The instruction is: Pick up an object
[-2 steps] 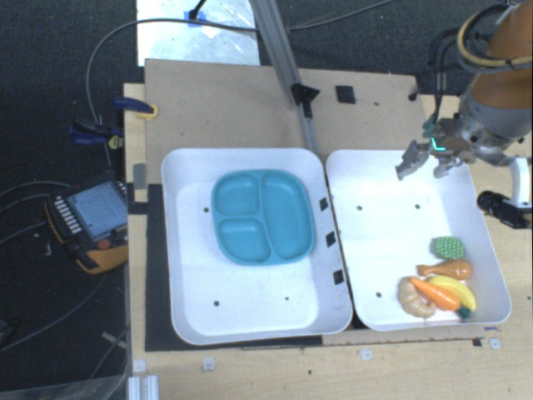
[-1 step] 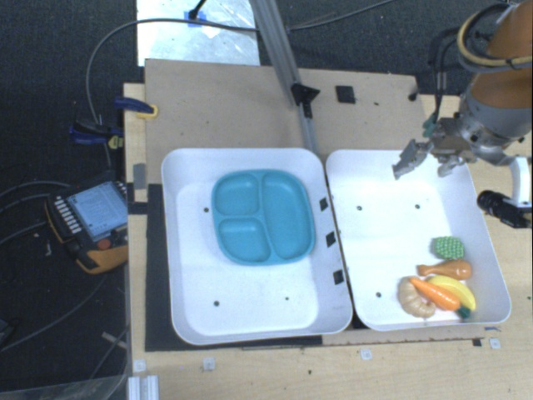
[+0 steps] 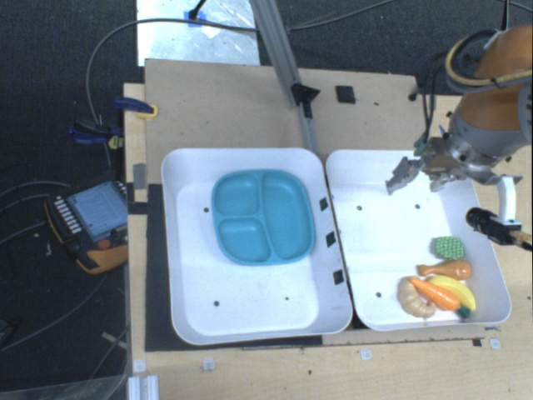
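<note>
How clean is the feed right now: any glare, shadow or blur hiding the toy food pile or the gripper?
Camera view: lighting is even; the toy food pile in the right bin is sharp enough to separate by colour. The gripper is small and soft-edged, casting little shadow. Strong glare on the shiny sheet at the top; the blue plate reads cleanly.
</note>
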Available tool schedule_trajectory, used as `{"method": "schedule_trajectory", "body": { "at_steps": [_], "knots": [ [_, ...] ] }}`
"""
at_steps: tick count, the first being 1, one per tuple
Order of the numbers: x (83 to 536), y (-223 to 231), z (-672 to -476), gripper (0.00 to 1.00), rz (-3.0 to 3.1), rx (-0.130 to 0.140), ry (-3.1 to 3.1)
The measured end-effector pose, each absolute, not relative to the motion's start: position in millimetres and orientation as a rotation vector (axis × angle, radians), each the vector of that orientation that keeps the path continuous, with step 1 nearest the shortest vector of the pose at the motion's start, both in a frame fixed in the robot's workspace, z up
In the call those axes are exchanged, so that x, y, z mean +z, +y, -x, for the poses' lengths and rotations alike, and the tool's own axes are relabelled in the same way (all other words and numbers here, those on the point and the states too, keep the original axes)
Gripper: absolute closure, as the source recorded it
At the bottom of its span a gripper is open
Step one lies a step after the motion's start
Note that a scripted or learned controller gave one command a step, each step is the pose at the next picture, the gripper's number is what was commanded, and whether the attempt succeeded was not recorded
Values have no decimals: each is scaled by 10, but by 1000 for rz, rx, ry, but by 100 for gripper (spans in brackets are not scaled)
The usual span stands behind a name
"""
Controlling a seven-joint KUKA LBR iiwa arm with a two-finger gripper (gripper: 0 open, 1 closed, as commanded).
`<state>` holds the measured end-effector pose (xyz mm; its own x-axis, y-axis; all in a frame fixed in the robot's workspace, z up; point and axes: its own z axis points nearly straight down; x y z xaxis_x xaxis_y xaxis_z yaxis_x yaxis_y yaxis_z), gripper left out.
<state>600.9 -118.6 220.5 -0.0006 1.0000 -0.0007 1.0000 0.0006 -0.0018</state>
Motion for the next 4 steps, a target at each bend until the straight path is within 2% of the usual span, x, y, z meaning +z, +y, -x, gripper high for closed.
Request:
{"method": "schedule_trajectory", "body": {
  "at_steps": [2, 3, 4],
  "knots": [
    [1267, -1242, -6173, 0, 2221, 3, -2220],
    [1407, -1242, -6190, 100, 2224, -4, -2224],
    [1886, -1265, -6130, 100, 2226, -6, -2225]
  ]
}}
